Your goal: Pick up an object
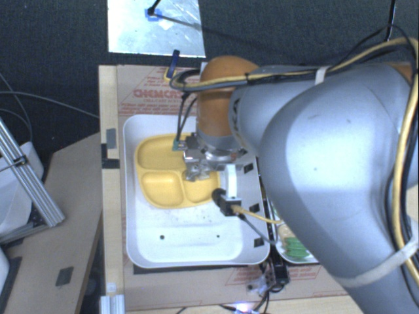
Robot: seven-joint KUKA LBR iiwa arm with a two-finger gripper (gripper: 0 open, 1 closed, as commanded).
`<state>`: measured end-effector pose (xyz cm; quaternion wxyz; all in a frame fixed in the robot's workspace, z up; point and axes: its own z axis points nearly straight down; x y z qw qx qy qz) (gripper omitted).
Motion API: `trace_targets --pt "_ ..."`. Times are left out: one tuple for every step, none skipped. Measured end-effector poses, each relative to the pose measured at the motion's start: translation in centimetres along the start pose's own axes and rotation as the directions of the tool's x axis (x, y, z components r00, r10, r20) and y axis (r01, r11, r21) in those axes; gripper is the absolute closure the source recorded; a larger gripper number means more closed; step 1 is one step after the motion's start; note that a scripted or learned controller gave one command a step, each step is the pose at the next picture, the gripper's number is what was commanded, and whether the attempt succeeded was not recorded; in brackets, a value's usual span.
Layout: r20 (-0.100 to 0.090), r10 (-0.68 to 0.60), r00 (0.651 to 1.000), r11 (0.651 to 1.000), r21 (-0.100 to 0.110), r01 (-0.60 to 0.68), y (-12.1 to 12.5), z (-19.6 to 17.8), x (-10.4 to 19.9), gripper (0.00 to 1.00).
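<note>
A yellow sectioned plate (162, 175) lies in the left white bin (190, 244), towards its far half. The gripper (196, 169) hangs over the plate's right side, under the orange band of the wrist (219, 103). Its tip is down close to the plate, and the wrist hides whatever is between the fingers. A green object (296, 248) peeks out in the right bin, mostly covered by the arm.
The big grey arm (334, 169) covers most of the right bin. Cables run from the wrist over the left bin's right wall (252, 224). A cardboard sheet (144, 93) lies under the bins. A metal frame (26, 175) stands at the left.
</note>
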<state>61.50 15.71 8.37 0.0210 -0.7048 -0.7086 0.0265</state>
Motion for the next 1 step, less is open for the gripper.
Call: trace_targets --pt "-0.011 -0.012 1.000 0.999 0.043 0.012 1.69 0.14 -1.87 1.00"
